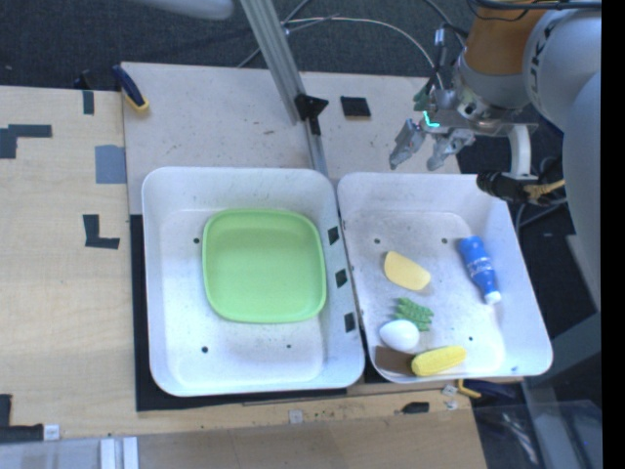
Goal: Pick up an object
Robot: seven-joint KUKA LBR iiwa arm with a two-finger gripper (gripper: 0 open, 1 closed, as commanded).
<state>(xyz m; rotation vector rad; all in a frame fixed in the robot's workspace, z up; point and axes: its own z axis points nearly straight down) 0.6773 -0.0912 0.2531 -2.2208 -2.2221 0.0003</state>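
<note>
Well apart, jaws above yellow piece [406, 271]

Gripper [423, 151] above right bin's [518, 262] far edge, fingers spread, nothing between.
Green plate [264, 266] in left bin [161, 262].

It was a robotics lab: a tape-marked worktop [59, 262] carried two white bins [156, 262], cables [371, 27] looped behind, an aluminium post [278, 57] stood by.

Plate [264, 266] in left bin [171, 198]
</note>
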